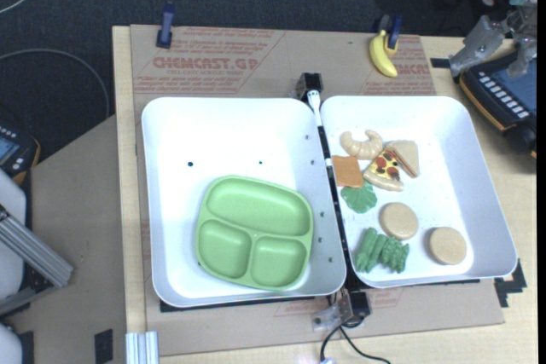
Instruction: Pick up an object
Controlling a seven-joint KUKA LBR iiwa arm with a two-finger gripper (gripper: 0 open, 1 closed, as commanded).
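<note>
The right bin (478, 149) holds several toy foods. Among them are a tan croissant (362, 143), a pizza slice (386, 170), a bread wedge (409, 153) and an orange square cracker (348, 171). Below these lie a green leafy piece (360, 199), two round biscuits (398, 220) (447, 245) and a bunch of green beans (381, 252). My gripper (485, 40) appears as a grey shape at the upper right, outside and beyond the right bin, well away from every item.
A green divided plate (254, 231) lies in the left bin (171, 149). A yellow banana (383, 55) rests on the cardboard behind the right bin, beside a blue clamp (392, 28). Another blue clamp (165, 26) stands at the back left. Dark equipment (503, 98) sits at the right edge.
</note>
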